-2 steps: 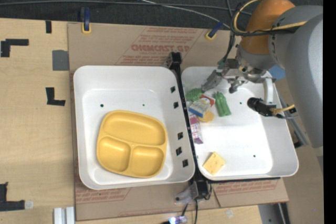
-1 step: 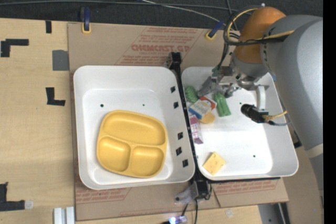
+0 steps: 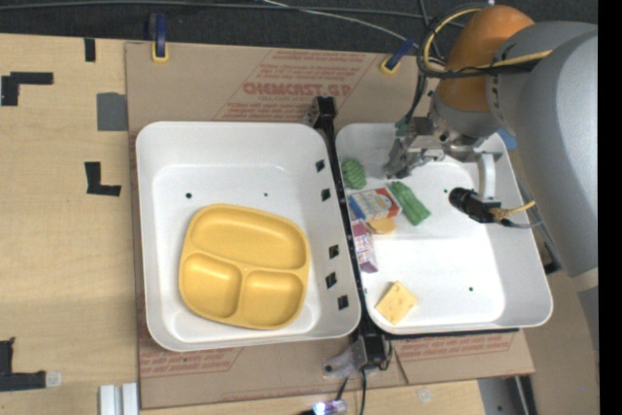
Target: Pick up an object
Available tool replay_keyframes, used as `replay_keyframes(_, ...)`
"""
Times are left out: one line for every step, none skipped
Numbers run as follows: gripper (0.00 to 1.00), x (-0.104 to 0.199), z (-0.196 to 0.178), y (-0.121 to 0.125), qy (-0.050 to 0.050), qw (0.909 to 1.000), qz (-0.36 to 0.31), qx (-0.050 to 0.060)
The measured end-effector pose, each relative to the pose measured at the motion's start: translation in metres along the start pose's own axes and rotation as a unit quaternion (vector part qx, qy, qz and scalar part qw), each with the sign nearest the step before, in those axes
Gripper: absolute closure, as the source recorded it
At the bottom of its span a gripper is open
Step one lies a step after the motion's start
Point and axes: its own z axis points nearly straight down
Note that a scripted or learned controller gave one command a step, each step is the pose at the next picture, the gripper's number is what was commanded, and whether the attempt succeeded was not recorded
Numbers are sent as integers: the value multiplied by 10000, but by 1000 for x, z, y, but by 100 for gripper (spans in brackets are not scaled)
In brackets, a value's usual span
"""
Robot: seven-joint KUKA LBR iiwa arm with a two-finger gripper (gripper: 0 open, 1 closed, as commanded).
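The gripper point(image 3: 400, 162) hangs low over the far end of the right bin point(image 3: 486, 258), its dark fingers pointing down toward the bin floor; whether they are spread or pressed together I cannot tell at this size, and nothing is visibly caught between them. It sits there, I judge, because the small objects cluster at that end, along the wall shared with the left bin point(image 3: 160, 209), so a descent here has several candidates within reach. Taking the gripper as landmark: the green rod-like piece point(image 3: 411, 206) lies just nearer the camera than it, tilted, and looks the likeliest target. The round green object point(image 3: 354, 174) lies just to its left against the shared wall. The red-and-white packet point(image 3: 370, 204) lies beside the green piece, with a small yellow bit point(image 3: 383, 224) touching it. A narrow printed wrapper point(image 3: 364, 248) runs along the wall farther toward the camera, and the yellow wedge point(image 3: 395, 302) rests well apart at the near end. The yellow compartment tray point(image 3: 243, 265) lies far left, alone in the left bin.
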Motion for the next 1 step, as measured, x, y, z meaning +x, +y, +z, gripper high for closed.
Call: replay_keyframes(100,9,-55,7,14,10000,4,-9)
